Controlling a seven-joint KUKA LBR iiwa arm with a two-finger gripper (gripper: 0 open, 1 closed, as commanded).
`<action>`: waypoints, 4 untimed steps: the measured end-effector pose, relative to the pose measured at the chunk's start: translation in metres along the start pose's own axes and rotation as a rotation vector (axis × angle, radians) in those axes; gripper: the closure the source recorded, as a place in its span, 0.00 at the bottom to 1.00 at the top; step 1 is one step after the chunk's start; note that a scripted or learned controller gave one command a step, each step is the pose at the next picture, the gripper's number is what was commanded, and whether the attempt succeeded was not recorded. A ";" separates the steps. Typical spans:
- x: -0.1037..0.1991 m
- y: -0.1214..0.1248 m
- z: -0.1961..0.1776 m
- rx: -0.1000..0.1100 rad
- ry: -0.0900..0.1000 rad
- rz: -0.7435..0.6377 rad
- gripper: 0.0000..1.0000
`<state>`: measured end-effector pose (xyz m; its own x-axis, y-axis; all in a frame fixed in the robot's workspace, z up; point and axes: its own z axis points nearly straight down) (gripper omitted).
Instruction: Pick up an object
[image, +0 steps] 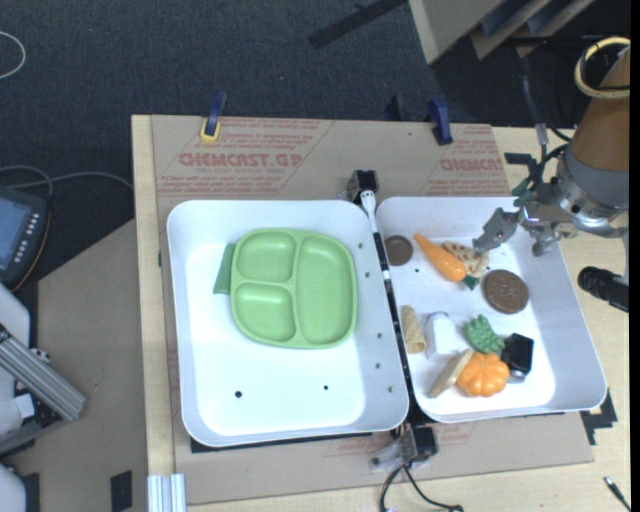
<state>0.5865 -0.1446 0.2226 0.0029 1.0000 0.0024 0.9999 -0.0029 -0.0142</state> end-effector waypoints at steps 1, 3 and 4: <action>0.000 0.003 -0.008 -0.014 -0.002 -0.003 0.00; 0.006 -0.014 0.103 -0.007 0.000 -0.003 0.00; 0.007 -0.014 0.140 -0.010 -0.001 -0.003 0.00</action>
<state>0.5705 -0.1375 0.0826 -0.0004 1.0000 0.0018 1.0000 0.0004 -0.0042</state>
